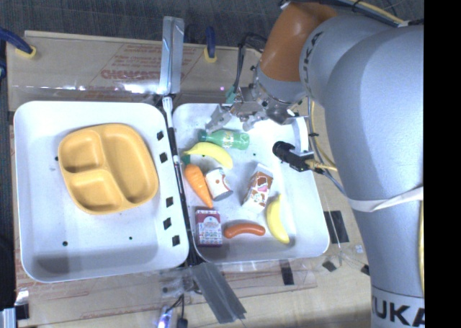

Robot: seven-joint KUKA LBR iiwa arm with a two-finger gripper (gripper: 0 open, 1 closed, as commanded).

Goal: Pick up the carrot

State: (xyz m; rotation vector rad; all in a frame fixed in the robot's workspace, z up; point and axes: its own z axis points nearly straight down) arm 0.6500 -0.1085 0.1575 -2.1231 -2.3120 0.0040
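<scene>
The orange carrot [197,183] lies in the right bin [311,236] near its left wall, pointing toward the front. My gripper [235,117] hangs at the back of that bin, just above a green bottle [225,139]. It is well behind the carrot and apart from it. Its fingers look spread, with nothing between them.
A banana [209,152] lies just behind the carrot and a small white container [218,183] touches its right side. A red box [208,227], a sausage [244,230], a carton [258,189] and a second banana [276,220] fill the front. The left bin [36,247] holds a yellow divided plate [107,168].
</scene>
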